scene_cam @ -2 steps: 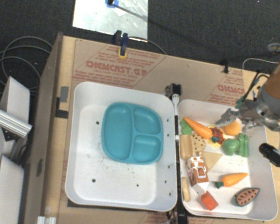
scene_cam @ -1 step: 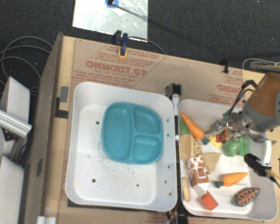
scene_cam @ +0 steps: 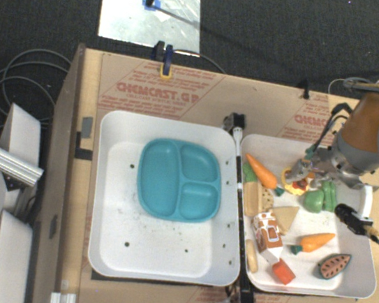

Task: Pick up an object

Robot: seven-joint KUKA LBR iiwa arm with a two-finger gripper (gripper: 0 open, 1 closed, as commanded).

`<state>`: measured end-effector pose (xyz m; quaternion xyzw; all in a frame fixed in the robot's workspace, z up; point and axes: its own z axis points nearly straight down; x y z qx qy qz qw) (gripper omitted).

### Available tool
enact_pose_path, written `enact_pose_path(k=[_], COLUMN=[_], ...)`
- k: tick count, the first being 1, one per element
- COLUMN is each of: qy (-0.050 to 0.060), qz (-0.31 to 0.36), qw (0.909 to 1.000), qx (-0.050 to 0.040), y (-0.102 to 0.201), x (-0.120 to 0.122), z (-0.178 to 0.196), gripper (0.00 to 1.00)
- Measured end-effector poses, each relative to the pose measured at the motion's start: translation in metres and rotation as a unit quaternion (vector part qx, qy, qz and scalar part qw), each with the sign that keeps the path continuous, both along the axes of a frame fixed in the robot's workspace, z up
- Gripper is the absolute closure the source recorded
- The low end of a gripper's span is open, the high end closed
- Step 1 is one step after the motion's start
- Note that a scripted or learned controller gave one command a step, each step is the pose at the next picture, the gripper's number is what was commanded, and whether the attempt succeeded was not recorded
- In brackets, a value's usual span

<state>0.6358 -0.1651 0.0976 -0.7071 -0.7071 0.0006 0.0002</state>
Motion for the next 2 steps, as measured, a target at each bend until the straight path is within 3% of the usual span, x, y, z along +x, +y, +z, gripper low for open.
enact_pose_path(k=[1,2], qy=[-0.004,-0.002], qz=[0.005,0.002], qw=[1.0000,1.0000], qx=[0.0009,0.0004], y=[0.0538,0.0501], x=[0.0354,0.0335], z=[0.0389,0.0371], gripper=[1.00,0.00])
